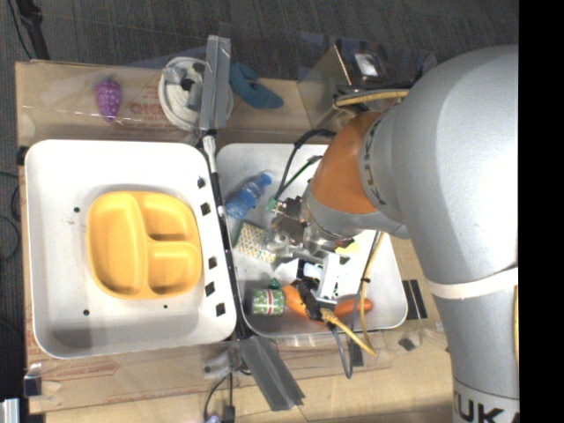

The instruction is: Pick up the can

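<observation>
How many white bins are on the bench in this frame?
2. The left bin holds a yellow divided tray. The right bin lies under the arm and holds the can, a blue bottle and other clutter; the arm covers part of it.

The can [268, 302] lies in the right bin [398, 302], plate [145, 241] in the left bin [53, 236].

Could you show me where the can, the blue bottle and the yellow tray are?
can [269, 302]: camera view, on its green label side.
blue bottle [247, 196]: camera view, on its body.
yellow tray [145, 242]: camera view, on the divider between compartments.
</observation>
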Motion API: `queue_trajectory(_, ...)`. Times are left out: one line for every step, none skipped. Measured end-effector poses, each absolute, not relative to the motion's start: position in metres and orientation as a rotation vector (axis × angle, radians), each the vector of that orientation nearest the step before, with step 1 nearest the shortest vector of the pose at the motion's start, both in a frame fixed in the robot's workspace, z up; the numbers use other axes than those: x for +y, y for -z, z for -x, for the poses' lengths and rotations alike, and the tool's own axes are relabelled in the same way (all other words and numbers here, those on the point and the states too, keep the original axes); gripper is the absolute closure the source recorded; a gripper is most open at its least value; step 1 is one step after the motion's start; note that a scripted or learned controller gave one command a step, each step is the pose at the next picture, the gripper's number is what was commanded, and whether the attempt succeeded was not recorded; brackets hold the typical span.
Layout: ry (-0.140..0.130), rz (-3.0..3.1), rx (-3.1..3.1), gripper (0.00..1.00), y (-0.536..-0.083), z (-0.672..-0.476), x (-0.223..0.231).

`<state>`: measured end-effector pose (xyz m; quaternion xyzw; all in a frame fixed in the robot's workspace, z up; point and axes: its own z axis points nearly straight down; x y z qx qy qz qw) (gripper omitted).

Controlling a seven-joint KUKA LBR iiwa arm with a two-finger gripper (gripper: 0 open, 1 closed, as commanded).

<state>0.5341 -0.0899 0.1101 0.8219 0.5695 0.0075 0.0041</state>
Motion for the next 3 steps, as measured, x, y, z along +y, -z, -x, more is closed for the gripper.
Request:
queue_trajectory(-0.023, -2.575, 1.785, 0.0, -0.11, -0.534, -0.09)
queue_trajectory(-0.033, -2.594, 1.74, 0.0, -0.102, -0.51, -0.092)
queue_trajectory(0.002, -2.608, 1.757, 0.0, -0.128, -0.54, -0.159)
